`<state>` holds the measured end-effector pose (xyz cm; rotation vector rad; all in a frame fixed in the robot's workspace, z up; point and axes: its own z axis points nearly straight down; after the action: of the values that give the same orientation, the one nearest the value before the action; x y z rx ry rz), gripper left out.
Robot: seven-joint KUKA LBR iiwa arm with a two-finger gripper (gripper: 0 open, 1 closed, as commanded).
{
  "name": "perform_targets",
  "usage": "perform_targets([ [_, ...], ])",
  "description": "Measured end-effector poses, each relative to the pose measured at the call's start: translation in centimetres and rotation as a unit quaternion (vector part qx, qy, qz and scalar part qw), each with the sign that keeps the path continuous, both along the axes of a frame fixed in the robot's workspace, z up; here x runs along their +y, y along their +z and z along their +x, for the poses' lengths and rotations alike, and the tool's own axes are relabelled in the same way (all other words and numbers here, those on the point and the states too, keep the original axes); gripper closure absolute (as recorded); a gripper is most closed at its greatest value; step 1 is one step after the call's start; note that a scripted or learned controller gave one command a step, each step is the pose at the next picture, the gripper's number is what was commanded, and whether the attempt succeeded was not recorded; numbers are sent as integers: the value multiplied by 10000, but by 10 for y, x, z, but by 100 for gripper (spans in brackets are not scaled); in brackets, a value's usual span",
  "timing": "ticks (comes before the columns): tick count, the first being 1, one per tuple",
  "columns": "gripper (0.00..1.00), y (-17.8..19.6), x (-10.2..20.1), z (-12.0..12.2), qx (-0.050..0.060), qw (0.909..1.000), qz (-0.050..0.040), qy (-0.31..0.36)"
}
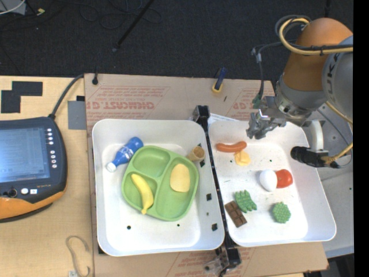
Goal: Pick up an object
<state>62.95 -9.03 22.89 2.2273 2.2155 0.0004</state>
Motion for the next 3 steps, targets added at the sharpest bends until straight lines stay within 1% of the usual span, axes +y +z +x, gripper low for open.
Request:
perform_targets([
  [1,100,-8,44,-17,27,10000,7,37],
  [2,100,-16,92,-33,31,10000,10,44],
  [3,100,1,144,-38,11,10000,9,52],
])
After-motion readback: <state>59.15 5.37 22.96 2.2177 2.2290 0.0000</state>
